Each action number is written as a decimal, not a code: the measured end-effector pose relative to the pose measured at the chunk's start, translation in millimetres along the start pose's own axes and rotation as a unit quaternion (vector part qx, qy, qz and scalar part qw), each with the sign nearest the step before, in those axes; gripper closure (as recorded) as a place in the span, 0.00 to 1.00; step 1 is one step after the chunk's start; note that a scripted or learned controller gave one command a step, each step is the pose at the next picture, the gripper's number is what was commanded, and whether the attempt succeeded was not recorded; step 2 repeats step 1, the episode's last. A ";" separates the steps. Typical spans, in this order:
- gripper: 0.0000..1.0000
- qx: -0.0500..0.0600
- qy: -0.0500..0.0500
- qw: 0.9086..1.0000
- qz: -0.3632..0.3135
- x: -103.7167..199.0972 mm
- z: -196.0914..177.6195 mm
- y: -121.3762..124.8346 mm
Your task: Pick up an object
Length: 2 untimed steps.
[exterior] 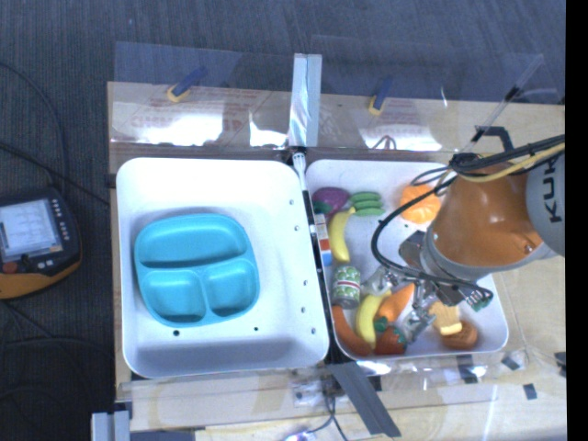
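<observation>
In the right bin [496, 324], your gripper [415, 312] sits low among a crowd of toy food, by a yellow banana [369, 315] and an orange carrot-like piece [393, 303]. You cannot tell from this view how the jaws stand, nor whether anything lies between them. Everything is packed close: a second banana [339, 232], a green-and-white can [346, 284] and a red piece [390, 344] crowd the same corner. The risk is a glancing grip, where neighbours get shoved or a rounded piece squirts free. The blue tray [195, 266] rests in the left bin [276, 177].
</observation>
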<state>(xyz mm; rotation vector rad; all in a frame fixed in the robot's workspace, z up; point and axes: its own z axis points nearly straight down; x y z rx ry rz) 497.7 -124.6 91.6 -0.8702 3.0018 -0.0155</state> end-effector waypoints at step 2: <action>0.00 -0.001 -0.002 0.996 -0.089 0.3 0.1 -4.6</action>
